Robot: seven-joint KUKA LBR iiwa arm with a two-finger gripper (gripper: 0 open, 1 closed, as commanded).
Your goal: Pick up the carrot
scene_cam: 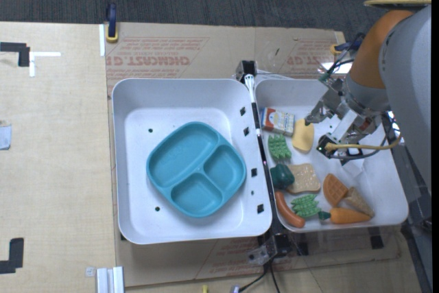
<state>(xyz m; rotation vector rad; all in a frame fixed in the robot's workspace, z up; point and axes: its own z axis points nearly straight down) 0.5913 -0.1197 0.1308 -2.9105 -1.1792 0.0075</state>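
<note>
The arm [417, 79] is a smooth, rounded grey shell with a broad orange band [376, 51] just behind the gripper [329, 123], which is dark metal trailing thin wires.

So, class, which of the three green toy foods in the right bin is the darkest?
The middle green piece, left of the bread slice; the upper piece and lower piece are lighter, bumpy green.

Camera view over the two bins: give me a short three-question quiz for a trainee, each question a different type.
1. Which lies nearest the carrot? A) carton B) cone C) sausage
2. True or false: the blue plate has three compartments.
3. Fill in: the gripper hangs over the view's ___ bin.
Key: 1 B; 2 true; 3 right.
</note>
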